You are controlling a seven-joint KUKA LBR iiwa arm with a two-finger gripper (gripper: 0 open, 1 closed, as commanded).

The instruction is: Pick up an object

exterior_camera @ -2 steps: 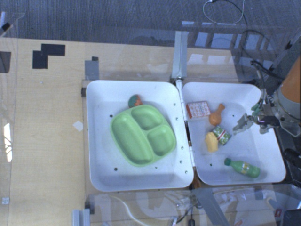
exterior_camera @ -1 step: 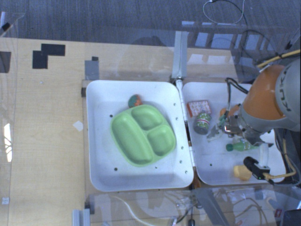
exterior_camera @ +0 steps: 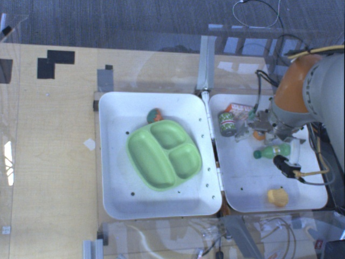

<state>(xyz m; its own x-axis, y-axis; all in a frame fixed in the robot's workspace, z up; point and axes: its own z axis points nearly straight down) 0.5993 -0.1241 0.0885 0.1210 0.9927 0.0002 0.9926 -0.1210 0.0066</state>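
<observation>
Two bins (exterior_camera: 113, 198), hand (exterior_camera: 257, 127) perhaps lowered

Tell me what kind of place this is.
Most likely a robotics lab's test bench for grasping trials. Two shallow white bins sit side by side, holding a green divided plate and a green bottle, with loose cables behind and a grey arm reaching in.

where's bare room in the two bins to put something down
Left bin: bare floor along its left and near edges around the green divided tray. Right bin: bare patch at the near left, between the yellow object and the divider. Crowded at its far end: can, green bottle, arm.
</observation>
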